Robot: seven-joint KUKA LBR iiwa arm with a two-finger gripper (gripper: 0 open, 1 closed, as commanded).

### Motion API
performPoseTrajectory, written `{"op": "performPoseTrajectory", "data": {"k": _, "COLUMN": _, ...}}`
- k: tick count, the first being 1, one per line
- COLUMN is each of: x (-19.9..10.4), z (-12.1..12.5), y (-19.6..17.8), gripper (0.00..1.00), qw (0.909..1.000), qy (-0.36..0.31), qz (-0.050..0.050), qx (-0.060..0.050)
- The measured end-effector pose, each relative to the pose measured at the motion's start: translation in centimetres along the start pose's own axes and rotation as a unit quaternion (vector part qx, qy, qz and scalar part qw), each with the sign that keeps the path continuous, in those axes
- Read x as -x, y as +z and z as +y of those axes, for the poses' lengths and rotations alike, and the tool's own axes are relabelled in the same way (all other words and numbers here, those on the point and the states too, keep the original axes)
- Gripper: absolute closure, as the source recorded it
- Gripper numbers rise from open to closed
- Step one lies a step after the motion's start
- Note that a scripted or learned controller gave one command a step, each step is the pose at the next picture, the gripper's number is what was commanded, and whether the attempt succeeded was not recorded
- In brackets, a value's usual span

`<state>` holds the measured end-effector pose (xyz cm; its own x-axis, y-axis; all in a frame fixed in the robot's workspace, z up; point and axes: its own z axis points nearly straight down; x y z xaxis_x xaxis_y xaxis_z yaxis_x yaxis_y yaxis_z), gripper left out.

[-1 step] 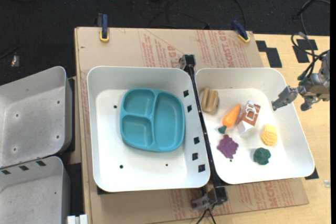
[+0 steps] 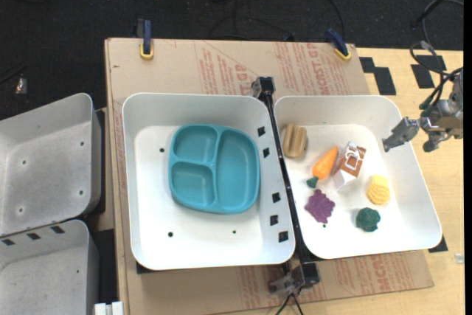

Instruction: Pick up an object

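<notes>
White right bin point(image 2: 413, 181) holds a bread roll point(image 2: 294, 140), carrot point(image 2: 324, 162), small carton point(image 2: 351, 161) with unreadable print, corn point(image 2: 378, 190), grapes point(image 2: 320, 206) and broccoli point(image 2: 367, 218). Gripper point(image 2: 402, 133) at 3 o'clock, over the rim; its grasp cannot be told. Teal divided plate point(image 2: 214, 168) lies in the left bin point(image 2: 147, 158).

A brown board-topped bench point(image 2: 221, 66) carries two white bins side by side: left bin point(image 2: 140, 158); right bin point(image 2: 413, 181).

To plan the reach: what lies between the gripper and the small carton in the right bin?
In the camera view, only bare white bin floor separates the gripper from the carton.
</notes>
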<state>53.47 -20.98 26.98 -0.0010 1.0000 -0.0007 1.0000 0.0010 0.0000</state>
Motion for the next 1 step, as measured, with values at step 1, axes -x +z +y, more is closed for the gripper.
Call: {"op": "performPoseTrajectory", "data": {"k": 1, "x": -0.08, "z": 0.35, "y": 6.32, "gripper": 0.00, "qw": 1.0000, "qy": 0.001, "qz": 0.001, "qx": -0.002}}
